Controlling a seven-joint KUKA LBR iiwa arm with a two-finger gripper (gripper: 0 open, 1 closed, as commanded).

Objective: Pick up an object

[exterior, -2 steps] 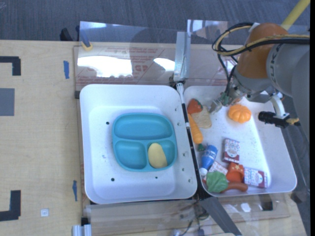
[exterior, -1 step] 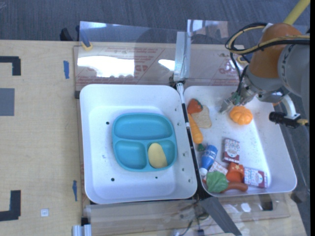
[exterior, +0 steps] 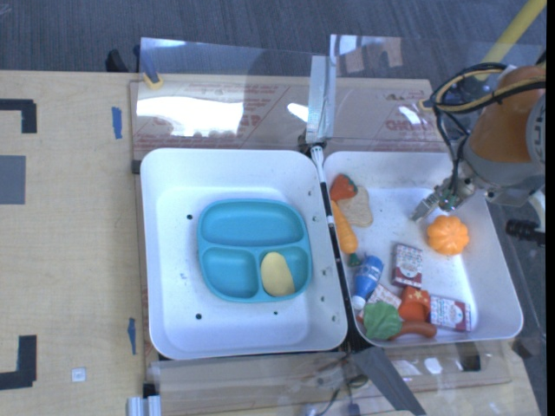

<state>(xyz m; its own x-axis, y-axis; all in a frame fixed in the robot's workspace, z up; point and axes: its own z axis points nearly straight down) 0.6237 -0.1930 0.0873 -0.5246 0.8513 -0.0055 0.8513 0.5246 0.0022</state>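
My gripper (exterior: 437,204) hangs over the upper right part of the right bin (exterior: 499,271). It is open, and nothing shows between its fingers. An orange pumpkin-like toy (exterior: 447,235) lies just below and to the right of the fingertips, apart from them. Further left in the same bin lie a red strawberry (exterior: 343,185), a bread slice (exterior: 357,208) and an orange carrot (exterior: 345,230). The arm's orange band (exterior: 507,120) is at the right edge.
The right bin's front holds a blue bottle (exterior: 368,277), a red carton (exterior: 407,264), a red box (exterior: 414,302), a green leafy toy (exterior: 381,319) and a white-red packet (exterior: 451,313). In the left bin (exterior: 165,258) a blue divided plate (exterior: 238,232) holds a yellow piece (exterior: 277,274).
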